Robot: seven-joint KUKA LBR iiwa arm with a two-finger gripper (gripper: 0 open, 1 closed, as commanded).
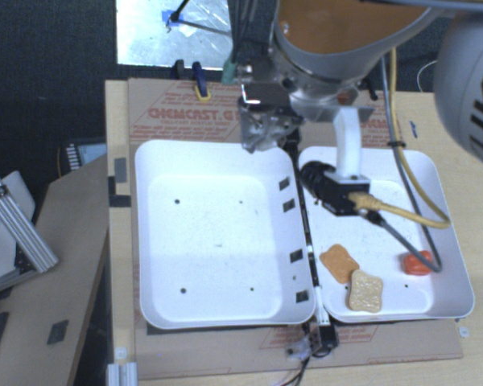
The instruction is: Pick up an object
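My gripper (260, 135) hangs over the far right corner of the left bin (209, 240), close to the divide between the two bins. Nothing shows beneath it but the white bin floor. In the right bin (444, 215) lie three small items near the front: an orange flat piece (338, 262), a tan bread-like slice (365, 291) touching it, and a red object (419, 264) further right. All three sit well to the front right of the gripper.
A black part with a white upright stem (338, 185) and a yellow cable (402, 211) hang over the back of the right bin. The arm's big orange and grey body (346, 14) covers the upper right. Black clips (294, 232) line the ridge between the bins.
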